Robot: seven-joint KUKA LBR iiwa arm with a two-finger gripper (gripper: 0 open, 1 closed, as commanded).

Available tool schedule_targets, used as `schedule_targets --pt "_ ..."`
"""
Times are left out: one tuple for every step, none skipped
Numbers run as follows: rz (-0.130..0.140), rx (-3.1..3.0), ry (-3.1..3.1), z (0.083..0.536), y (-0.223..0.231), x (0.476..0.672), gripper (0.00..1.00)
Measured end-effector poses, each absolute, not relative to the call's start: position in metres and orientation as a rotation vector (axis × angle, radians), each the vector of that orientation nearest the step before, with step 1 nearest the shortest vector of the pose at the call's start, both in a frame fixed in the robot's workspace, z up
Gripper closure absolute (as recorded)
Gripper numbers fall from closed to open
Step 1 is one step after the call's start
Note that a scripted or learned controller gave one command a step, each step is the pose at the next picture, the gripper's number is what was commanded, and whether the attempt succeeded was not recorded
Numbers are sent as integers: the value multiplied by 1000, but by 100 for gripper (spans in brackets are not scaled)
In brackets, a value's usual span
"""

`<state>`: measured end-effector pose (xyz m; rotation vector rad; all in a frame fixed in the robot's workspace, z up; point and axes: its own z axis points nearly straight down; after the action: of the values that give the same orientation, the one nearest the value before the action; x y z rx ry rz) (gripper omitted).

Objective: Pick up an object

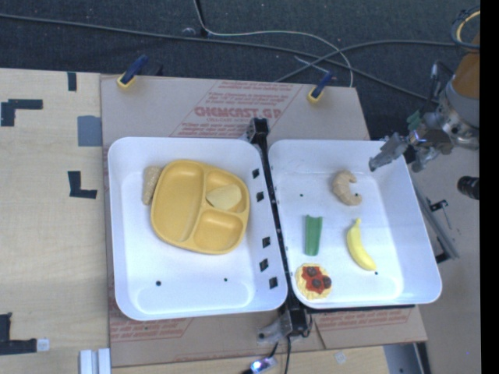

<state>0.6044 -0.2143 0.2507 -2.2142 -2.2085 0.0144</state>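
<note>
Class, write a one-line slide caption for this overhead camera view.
Gripper hovers at the right bin's edge, near croissant, banana, green stick and pizza; yellow tray fills the left bin.

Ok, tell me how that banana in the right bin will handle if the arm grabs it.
The banana looks like a smooth, glossy toy, so it may slip. Its curved, tapered shape could pivot between two fingers. It lies flat, apart from the green piece, so probably light and easy to reach.

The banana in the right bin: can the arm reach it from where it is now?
Probably yes. The banana lies flat in the right bin, apart from the green piece and the croissant. The gripper hangs at the bin's upper right rim, and nothing stands between them.
</note>
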Motion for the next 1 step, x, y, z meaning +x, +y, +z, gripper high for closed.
schedule_targets --pt "6 -2217 -2220 258 -214 607 0"
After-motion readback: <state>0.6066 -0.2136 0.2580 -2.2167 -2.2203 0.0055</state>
